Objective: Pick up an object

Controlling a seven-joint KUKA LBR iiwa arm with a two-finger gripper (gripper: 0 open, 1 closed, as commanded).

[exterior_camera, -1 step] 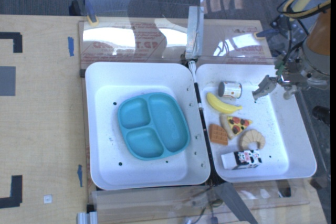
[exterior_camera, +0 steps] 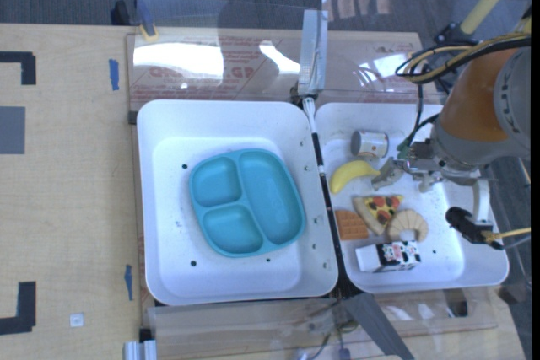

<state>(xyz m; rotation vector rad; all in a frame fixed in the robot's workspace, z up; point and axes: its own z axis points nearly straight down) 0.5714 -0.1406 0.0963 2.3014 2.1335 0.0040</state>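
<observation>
**Jaws low in the right bin, nothing lifted yet**

Jaws first: the gripper [exterior_camera: 403, 171] sits low in the right bin [exterior_camera: 485, 272], just right of the banana [exterior_camera: 352, 174], and whether the jaws stand apart or together I cannot tell, since the metal parts blur together at that spot. No object shows between them, so I would not call anything held.

Taking the banana as landmark in the camera view: it lies curved and yellow near the bin's left wall. Just above it and slightly right rests a small silver can [exterior_camera: 369, 143] on its side. Below the banana and a little right lies a pizza slice [exterior_camera: 379, 209], with a croissant [exterior_camera: 409, 225] touching its lower right side. Directly below the banana, against the left wall, sits a flat brown cracker [exterior_camera: 349, 223]. Farther below and right stands a small black-and-white carton [exterior_camera: 389, 255]. Well right of the banana, past the gripper, a dark cylindrical piece [exterior_camera: 462, 221] belonging to the arm hangs over the bin floor.

Left of the banana, across the divider, the left bin [exterior_camera: 160, 126] holds a blue divided plate [exterior_camera: 245, 201].

By my judgement the task is at the reach stage: the arm is down among the objects, closest to the banana and can, but a grasp and lift are left to do.
</observation>
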